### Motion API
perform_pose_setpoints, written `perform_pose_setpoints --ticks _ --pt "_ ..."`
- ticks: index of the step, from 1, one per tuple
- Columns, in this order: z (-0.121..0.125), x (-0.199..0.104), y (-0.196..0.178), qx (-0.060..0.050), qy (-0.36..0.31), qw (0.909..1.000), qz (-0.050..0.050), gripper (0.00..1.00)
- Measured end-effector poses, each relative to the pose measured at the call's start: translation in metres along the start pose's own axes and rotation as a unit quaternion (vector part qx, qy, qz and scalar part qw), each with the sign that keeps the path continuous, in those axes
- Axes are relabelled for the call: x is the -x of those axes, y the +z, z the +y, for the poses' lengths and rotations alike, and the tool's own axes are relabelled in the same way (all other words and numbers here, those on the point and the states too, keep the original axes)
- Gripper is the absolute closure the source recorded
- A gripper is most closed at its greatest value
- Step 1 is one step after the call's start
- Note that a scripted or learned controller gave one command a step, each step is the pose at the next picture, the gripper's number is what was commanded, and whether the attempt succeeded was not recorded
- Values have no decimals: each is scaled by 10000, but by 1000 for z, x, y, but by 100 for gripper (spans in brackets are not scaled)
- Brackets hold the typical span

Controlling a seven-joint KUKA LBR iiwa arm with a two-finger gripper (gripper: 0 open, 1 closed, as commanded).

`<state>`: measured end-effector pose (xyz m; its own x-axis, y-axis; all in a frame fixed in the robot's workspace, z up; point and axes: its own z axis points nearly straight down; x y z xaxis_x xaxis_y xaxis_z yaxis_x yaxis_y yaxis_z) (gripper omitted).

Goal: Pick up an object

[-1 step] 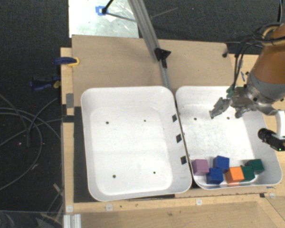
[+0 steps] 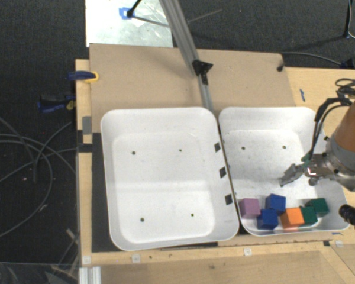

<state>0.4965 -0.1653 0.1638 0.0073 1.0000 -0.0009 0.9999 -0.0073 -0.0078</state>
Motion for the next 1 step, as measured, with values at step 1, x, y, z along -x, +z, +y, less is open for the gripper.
perform_pose_setpoints --ticks 1 --pt "24 39 -58 84 -32 10000 -23 0"
